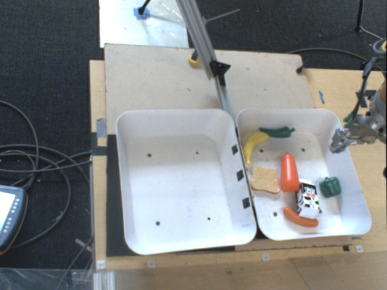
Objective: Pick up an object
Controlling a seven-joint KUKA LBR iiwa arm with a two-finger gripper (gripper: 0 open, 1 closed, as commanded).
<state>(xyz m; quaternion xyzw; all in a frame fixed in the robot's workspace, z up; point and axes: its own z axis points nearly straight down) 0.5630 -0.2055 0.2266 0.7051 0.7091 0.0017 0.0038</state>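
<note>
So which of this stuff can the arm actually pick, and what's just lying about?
For the job, all in the right bin:
banana
green chilli
toast slice
orange bottle
green pepper
small carton
sausage
gripper, at that bin's right wall

Lying about:
left bin
tablet and cables on the floor

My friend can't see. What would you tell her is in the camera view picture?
A robot gripper hovers at the right bin's right rim. In that bin lie a banana, toast, an orange bottle, a sausage and a green pepper.
</note>
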